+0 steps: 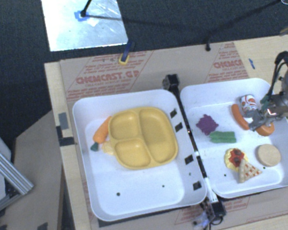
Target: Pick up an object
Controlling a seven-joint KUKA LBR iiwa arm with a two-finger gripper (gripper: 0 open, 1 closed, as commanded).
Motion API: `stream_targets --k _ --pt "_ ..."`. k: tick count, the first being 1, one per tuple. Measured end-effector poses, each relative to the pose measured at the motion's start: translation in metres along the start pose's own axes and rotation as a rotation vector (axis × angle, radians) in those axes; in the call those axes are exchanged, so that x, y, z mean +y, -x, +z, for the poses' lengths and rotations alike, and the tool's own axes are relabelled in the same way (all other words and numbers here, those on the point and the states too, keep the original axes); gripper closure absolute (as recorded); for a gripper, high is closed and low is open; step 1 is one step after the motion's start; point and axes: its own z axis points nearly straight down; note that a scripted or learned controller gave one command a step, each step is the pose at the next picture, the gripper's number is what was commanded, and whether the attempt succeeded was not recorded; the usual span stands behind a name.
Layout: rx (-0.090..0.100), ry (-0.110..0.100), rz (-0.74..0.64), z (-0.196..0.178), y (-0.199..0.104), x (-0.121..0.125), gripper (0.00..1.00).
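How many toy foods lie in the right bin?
7: grapes, green pod, hot dog, can, an orange piece under the gripper, pizza slice and round biscuit. The gripper may hide more.

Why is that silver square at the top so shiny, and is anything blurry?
Camera view: the silver sheet on the dark floor catches glare; the white bins look bright with soft shadows; the hand over the right bin is somewhat blurred, the yellow tray sharper.
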Motion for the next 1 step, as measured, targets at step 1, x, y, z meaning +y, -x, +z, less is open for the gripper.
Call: stream_targets --k 1 --pt "0.003 0.000 -0.005 -0.0087 -0.0483 0.0312 1.00"
